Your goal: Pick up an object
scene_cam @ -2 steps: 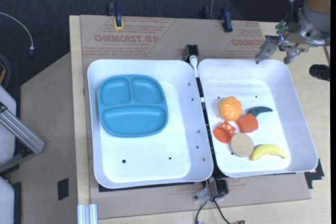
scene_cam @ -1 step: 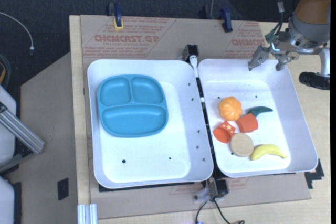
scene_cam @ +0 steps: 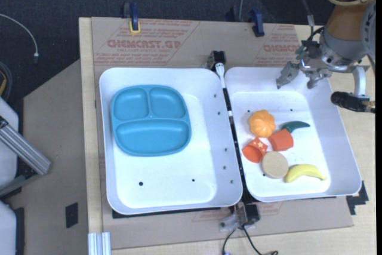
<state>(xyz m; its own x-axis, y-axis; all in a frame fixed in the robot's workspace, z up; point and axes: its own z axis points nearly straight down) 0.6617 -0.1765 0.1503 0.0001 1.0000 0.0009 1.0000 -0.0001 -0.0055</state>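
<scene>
The right bin holds a cluster of toy foods: an orange pumpkin-like piece, a red piece, a red strawberry-like piece, a beige disc, a yellow banana and a dark green pepper. My gripper hangs above the far edge of the right bin, well back from the cluster. Its two fingers are spread apart with nothing between them.
The left bin holds a blue divided plate in its far-left part. Blue clamps pin the cardboard sheet at the back. A black connector sits between the bins at the far edge.
</scene>
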